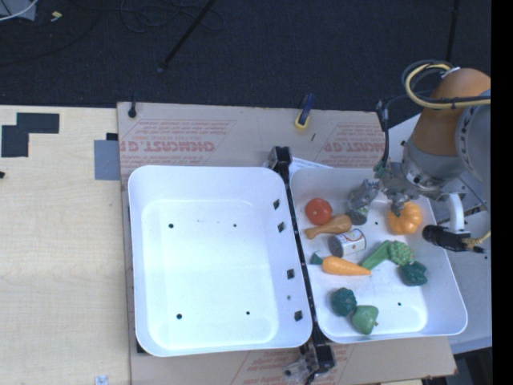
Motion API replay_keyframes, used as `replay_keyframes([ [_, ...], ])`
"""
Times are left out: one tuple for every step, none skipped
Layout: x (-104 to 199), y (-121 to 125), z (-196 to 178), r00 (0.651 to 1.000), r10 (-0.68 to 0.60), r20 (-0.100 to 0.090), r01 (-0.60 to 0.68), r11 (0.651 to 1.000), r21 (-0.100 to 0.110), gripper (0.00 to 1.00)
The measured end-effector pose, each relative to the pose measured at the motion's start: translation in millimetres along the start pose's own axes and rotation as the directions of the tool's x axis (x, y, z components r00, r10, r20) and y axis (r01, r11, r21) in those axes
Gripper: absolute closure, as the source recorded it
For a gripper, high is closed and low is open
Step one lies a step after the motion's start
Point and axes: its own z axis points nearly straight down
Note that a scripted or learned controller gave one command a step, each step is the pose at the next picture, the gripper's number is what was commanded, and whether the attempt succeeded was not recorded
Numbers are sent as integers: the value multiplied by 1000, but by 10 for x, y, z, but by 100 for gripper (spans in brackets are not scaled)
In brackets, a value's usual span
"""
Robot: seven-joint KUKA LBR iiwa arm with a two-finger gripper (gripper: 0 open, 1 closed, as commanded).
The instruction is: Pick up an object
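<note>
The bench (56, 239) of pale wood carries a sheet of brown cardboard (200, 135) printed in red with lettering that lies upside down and mirrored from this angle; it looks like a brand name but cannot be read with confidence. On the cardboard sit two shallow white bins side by side: the left bin (208, 255) and the right bin (437, 311), joined along a dark clipped seam. The grey arm (449, 127) with its orange band reaches in from the right, and its gripper (365, 197) hangs low over the upper part of the right bin, just beside a yellow-orange pepper (405, 217) and near a red tomato (318, 210); whether its jaws are apart or together cannot be told from this slant, and nothing is plainly seen between them. Below it lie a tan, squash-like piece (329, 228), a small can (350, 242) whose label is too small to read, an orange carrot (345, 267), a green stalk (374, 256) touching a light green broccoli-like piece (399, 253), and a dark green piece (414, 273) just beside it. Nearer the front rim lie a dark green vegetable (344, 301) touching a green pepper (364, 318). A blue and yellow clamp (304, 112) grips the cardboard's far edge.
</note>
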Motion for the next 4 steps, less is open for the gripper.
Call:
replay_keyframes([
  [-11,23,-195,1000,-3,3,3,1000,-9,100],
  [-298,-79,425,1000,6,3,-6,1000,-7,100],
  [-190,26,389,1000,3,4,-3,1000,-11,100],
  [-16,20,395,1000,3,3,-3,1000,-8,100],
])
